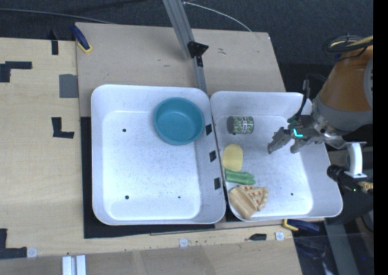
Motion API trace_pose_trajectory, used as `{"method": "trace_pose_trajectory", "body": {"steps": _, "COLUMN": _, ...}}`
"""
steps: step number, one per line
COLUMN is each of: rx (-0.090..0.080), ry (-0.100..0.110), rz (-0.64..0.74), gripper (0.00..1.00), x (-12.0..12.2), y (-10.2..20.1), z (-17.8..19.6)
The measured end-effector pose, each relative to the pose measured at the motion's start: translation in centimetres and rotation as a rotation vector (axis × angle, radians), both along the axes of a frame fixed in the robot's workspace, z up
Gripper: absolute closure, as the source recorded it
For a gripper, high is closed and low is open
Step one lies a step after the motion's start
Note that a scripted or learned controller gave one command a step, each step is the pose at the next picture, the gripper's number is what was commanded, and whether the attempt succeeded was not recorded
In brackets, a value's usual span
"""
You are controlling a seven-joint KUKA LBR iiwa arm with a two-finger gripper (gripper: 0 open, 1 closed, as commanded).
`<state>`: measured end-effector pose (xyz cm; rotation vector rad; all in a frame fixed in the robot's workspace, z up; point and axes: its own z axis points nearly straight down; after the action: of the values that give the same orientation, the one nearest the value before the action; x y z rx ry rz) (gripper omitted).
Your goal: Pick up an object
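In the right bin, your gripper hangs with jaws spread, grasping nothing; the small can lies on its side just left of it, apart.

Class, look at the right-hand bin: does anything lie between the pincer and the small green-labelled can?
Nothing visible does. The pincer hangs over the right white bin, and bare bin floor separates it from the small green-labelled can lying on its side to its upper left.
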<state>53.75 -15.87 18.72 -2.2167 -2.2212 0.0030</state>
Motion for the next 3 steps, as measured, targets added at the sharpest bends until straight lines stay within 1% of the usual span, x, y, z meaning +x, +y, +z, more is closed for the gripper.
{"method": "trace_pose_trajectory", "body": {"steps": 1, "rx": 0.0, "ry": -0.002, "rz": 0.0, "gripper": 0.0, "x": 0.1, "y": 0.0, "z": 0.1}}
{"method": "trace_pose_trajectory", "body": {"steps": 2, "rx": -0.001, "ry": 0.004, "rz": -0.001, "gripper": 0.0, "x": 0.6, "y": -0.5, "z": -5.9}}
{"method": "trace_pose_trajectory", "body": {"steps": 3, "rx": -0.003, "ry": -0.004, "rz": -0.001, "gripper": 0.0, "x": 0.6, "y": -0.5, "z": -9.9}}
